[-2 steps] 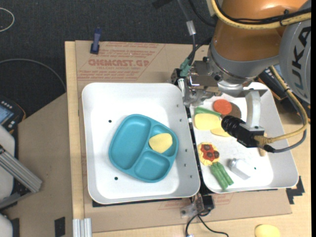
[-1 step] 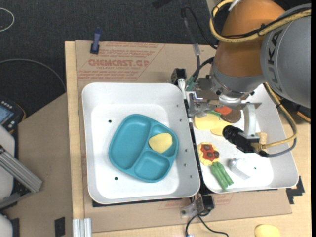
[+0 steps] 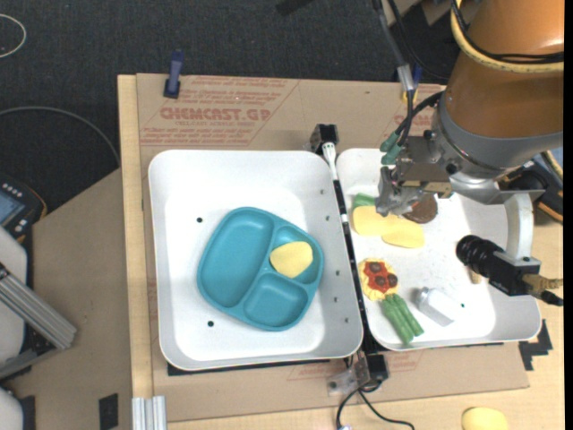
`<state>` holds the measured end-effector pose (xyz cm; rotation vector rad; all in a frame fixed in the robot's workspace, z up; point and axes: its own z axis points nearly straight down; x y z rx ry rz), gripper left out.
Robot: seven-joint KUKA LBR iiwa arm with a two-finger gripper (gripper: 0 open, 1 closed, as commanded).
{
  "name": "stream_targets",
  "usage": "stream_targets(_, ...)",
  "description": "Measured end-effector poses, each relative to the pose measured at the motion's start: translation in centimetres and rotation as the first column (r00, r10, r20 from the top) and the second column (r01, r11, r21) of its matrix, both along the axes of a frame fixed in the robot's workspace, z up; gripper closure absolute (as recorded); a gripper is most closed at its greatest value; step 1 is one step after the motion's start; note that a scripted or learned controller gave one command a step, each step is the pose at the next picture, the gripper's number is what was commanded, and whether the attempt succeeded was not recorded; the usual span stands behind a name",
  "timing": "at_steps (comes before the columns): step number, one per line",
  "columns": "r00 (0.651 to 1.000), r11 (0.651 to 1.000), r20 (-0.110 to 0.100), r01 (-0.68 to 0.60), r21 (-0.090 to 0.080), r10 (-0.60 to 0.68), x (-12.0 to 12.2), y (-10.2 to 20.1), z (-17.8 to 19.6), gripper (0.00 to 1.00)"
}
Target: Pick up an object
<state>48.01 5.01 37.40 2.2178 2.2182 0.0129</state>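
Observation:
My gripper (image 3: 391,206) hangs over the back left part of the right bin (image 3: 501,328), just above two yellow pieces: one (image 3: 364,220) by the bin's left wall and one (image 3: 404,236) to its right. A brown round thing (image 3: 423,210) lies right behind the gripper, partly hidden by it. Nearer the front lie a yellow piece with red and dark spots (image 3: 379,277), a green stalk (image 3: 402,317) and a small grey block (image 3: 435,305). A green bit (image 3: 361,201) peeks out at the gripper's left.
The left bin (image 3: 175,267) holds a teal divided plate (image 3: 255,267) with a yellow lump (image 3: 291,258) in its right compartment. A blue clip (image 3: 173,74) sits on the cardboard at the back. Another yellow thing (image 3: 483,417) lies off the bench at the front right.

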Motion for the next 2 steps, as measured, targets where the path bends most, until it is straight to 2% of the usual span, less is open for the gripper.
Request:
stream_targets(1, 1.0, 1.0, -0.021, 0.004, -0.004, -0.004, -0.2, -2.3, -11.4, 1.0)
stream_targets(2, 1.0, 1.0, -0.016, 0.002, -0.004, -0.002, 5.9, -2.7, -19.5, 1.0)
